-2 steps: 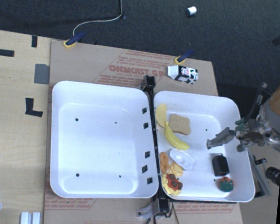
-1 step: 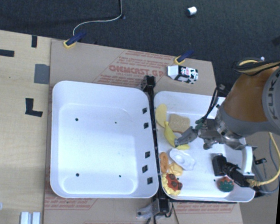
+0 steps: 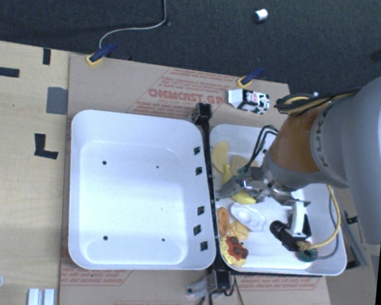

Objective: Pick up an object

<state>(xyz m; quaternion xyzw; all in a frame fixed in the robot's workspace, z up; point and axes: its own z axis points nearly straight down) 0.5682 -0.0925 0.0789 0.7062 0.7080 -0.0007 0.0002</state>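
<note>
White plastic, two shallow bins set side by side on the table (image 3: 13, 164). Right bin (image 3: 330, 268): small objects are crowded along its left wall — a pale yellow curved piece (image 3: 220, 157), a yellow lump (image 3: 243, 199), a white rounded piece (image 3: 248, 217), an orange-and-red item (image 3: 234, 249). The pincer (image 3: 241, 185) is lowered among them; its state cannot be told. Left bin (image 3: 132, 190): smooth, four dark dots.

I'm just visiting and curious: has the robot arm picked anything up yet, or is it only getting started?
Not yet, it seems. The arm has reached into the right bin, with the gripper low over a yellow piece among the small objects there. Nothing visibly lifted. Grasping and raising something remain. The left bin isn't involved.
</note>
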